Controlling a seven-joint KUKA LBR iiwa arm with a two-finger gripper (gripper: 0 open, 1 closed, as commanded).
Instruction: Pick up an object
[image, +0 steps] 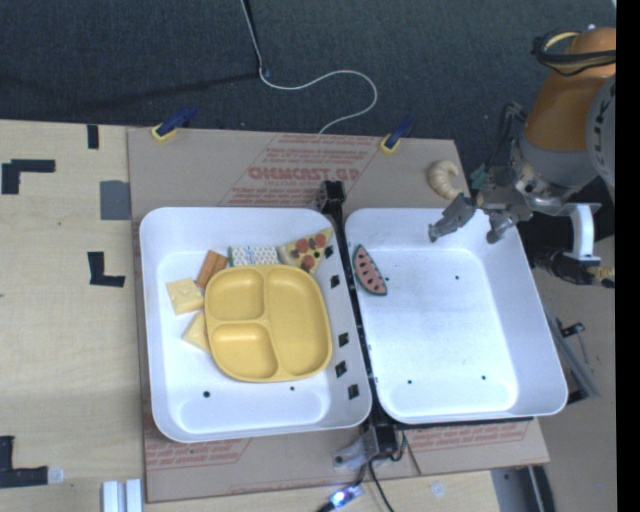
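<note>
So there are 2 white bins sitting side by side on a cardboard sheet (300, 170), which is lying on the wooden bench top (60, 300). Starting at the left, the left bin (165, 400) is holding pretty much everything: 1 yellow divided plate (268, 322) with 3 compartments is taking up the middle, and it's crowding the smaller stuff toward the far and left walls. I'm counting 2 pale yellow cheese-looking pieces (184, 296) just left of the plate, 1 orange-brown stick (211, 267) leaning beside them, 1 small checkered piece (254, 256) at the plate's far edge, and 1 pizza slice toy (309, 247) poking out near the divider between the bins. The plate is overlapping some of these, so parts are hiding under its rim.

Moving right, the right bin (450, 390) is holding just 1 thing: a watermelon slice toy (371, 271) lying flat by its left wall, toward the far side, with open floor all around it.

Further right, the gripper (474, 222) is hanging over the far right part of that bin, its 2 fingers spreading wide apart and gripping nothing. It's well apart from the watermelon slice. 1 beige knobby object (445, 178) is sitting on the cardboard just beyond the bin's far wall, near the gripper. A white cable (320, 80) is looping across the dark floor at the far side.
</note>
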